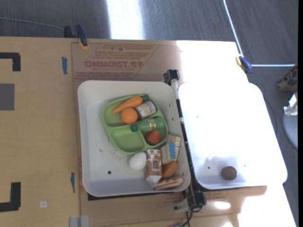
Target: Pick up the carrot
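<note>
The carrot [127, 104] lies in the left bin [92, 141], on a green divided tray [122, 143] that sits toward the bin's far side. It rests at a slant across the tray's far-left compartment, its thick end toward the tray's far edge and its tip toward the tray's left rim. Just beside it, on the near side, sits an orange [129, 116], touching or almost touching the carrot. A small jar with a red-and-white label [146, 109] lies on its side next to the carrot's thick end. A green bottle [150, 125] lies across the tray's right part, and a red tomato-like fruit [153, 137] sits in the tray's near-right compartment.

Off the tray, near the bin's near edge, a white egg [138, 161] rests beside a brown-and-white carton [153, 166]. A patterned box with a blue mark [171, 151] and a brown bread-like piece [170, 169] crowd the near-right corner.

The right bin [222, 108] is washed out by bright light; a small brown ball [229, 172] sits near its near edge.

The arm and its gripper are out of frame, so the state of the tool cannot be told.
</note>
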`<state>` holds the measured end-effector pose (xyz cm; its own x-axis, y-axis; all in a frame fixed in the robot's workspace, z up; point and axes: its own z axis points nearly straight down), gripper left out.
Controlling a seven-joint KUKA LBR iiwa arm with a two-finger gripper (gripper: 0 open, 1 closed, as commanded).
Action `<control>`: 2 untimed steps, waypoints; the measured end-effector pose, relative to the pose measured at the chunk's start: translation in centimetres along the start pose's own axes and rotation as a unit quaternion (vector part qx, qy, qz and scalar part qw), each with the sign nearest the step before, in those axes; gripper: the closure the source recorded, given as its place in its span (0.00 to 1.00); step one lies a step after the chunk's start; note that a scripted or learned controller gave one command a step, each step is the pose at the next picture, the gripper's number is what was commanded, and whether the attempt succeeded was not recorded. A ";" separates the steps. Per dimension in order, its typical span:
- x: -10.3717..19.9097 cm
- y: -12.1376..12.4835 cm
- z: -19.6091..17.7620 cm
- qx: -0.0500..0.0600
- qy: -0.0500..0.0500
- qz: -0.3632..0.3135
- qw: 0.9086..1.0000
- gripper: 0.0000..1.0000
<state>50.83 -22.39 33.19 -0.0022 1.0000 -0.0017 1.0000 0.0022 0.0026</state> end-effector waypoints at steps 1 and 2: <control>0.0 1.8 24.6 -0.001 0.000 0.001 1.000 1.00; 2.1 -0.5 6.5 0.000 0.000 0.000 1.000 1.00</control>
<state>50.31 -20.26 26.68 -0.0017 1.0000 -0.0017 1.0000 0.0017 0.0033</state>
